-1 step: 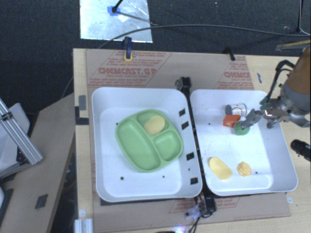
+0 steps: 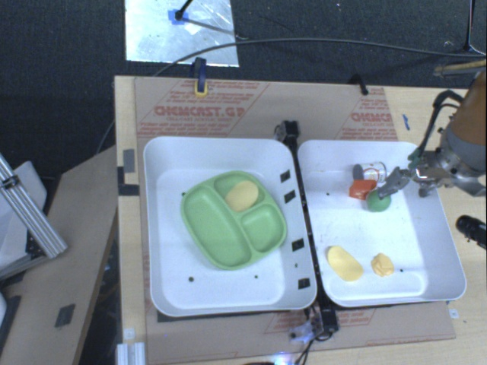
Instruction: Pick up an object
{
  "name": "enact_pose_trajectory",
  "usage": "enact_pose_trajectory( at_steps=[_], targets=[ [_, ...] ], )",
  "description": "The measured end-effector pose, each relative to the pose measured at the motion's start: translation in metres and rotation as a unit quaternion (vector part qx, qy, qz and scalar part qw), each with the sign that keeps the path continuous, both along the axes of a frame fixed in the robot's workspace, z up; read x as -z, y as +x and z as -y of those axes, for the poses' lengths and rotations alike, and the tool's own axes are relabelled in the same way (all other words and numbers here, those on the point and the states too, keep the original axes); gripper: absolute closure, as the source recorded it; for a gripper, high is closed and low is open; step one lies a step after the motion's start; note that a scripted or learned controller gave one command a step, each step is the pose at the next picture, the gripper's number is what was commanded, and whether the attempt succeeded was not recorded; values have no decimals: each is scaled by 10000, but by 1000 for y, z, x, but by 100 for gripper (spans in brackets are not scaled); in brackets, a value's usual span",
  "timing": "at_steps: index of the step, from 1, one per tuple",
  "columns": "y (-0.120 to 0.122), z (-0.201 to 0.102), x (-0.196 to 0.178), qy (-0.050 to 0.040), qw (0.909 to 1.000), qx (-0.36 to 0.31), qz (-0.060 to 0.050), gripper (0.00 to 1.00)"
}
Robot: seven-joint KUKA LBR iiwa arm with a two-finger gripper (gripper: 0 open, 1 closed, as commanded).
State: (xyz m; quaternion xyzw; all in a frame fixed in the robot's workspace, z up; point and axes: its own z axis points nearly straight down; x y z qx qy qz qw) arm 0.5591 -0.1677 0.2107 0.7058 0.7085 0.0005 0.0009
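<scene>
Green ball (image 2: 378, 201) in the right bin (image 2: 434, 226), touching an orange block (image 2: 362, 190) on its left, right at the tip of the gripper (image 2: 392, 182) reaching in from the right; finger state impossible to tell; approach tight.

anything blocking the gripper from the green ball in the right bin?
Nothing visible stands between them. The gripper is already right at the green ball, reaching in from the right. An orange block sits close against the ball's left side, opposite the approach, so it could crowd the grasp.
</scene>
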Motion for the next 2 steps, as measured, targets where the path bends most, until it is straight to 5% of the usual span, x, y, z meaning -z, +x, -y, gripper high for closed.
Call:
enact_pose_trajectory(
  at_steps=[2],
  targets=[
    [10,4,109,7,10000,-6,-15,0]
  ],
)
